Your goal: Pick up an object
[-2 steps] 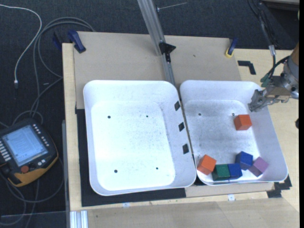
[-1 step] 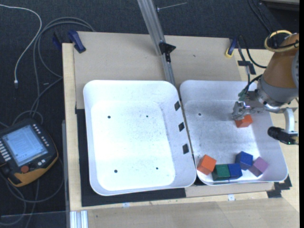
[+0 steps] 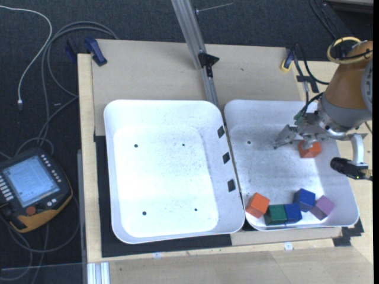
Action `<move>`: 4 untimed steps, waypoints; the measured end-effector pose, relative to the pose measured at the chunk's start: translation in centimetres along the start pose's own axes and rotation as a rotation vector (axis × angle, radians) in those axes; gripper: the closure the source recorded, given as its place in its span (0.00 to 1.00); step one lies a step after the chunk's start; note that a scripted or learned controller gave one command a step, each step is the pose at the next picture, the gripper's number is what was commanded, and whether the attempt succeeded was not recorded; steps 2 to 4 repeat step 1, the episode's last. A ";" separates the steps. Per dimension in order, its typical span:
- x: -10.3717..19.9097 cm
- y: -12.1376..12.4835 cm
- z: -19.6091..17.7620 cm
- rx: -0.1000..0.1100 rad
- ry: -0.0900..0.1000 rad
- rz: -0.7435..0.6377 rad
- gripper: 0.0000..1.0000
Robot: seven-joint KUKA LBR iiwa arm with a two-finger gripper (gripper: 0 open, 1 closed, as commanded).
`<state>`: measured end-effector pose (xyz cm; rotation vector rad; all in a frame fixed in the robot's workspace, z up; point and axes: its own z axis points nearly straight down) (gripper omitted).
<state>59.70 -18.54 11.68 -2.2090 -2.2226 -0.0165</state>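
Orange block near right bin's far right edge, partly hidden under gripper, fingers spread but grip on it impossible to confirm; wrist cut off at frame edge.

blocks in right bin (near edge)

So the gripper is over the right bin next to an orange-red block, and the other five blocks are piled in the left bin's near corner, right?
Not quite. The camera view shows the five other blocks, the orange cube, green block, two blue blocks and purple block, along the near edge of the right white bin, not the left. The gripper is over that same right bin beside the orange-red block.
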 end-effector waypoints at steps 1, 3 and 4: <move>-0.4 -2.0 0.4 -0.004 0.010 -0.010 0.00; -0.4 -2.0 0.4 -0.004 0.010 -0.010 0.00; -0.4 -2.0 0.4 -0.004 0.010 -0.010 0.00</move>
